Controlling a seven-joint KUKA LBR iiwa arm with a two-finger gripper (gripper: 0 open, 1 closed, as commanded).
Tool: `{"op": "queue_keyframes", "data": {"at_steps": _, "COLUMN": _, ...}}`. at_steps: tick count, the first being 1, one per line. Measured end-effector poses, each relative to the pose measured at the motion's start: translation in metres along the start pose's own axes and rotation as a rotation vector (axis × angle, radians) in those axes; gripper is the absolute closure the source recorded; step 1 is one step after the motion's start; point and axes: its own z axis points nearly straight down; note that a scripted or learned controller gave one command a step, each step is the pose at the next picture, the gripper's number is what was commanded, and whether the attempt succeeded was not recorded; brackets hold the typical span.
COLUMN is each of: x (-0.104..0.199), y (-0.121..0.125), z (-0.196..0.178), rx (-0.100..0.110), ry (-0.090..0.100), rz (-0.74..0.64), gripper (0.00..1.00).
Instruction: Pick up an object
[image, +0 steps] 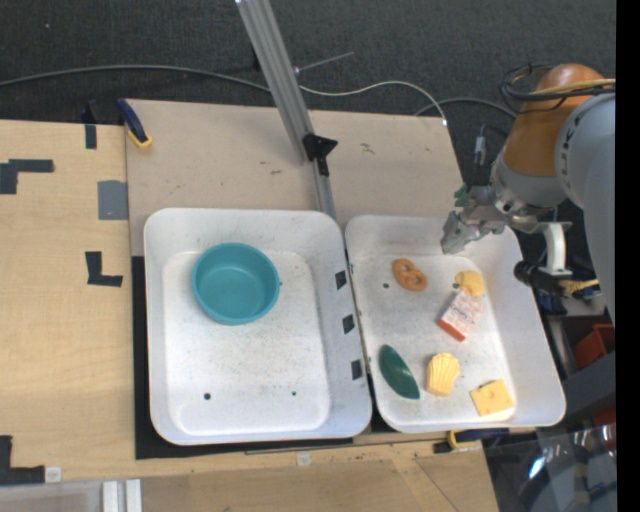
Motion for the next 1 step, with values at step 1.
{"op": "queue_keyframes", "data": {"at_steps": 1, "x": 0.0006, "y": 0.0060, "z": -0.0440, "rx": -0.005, "ry": 0.001, "rz": 0.001, "gripper": 1.00}}
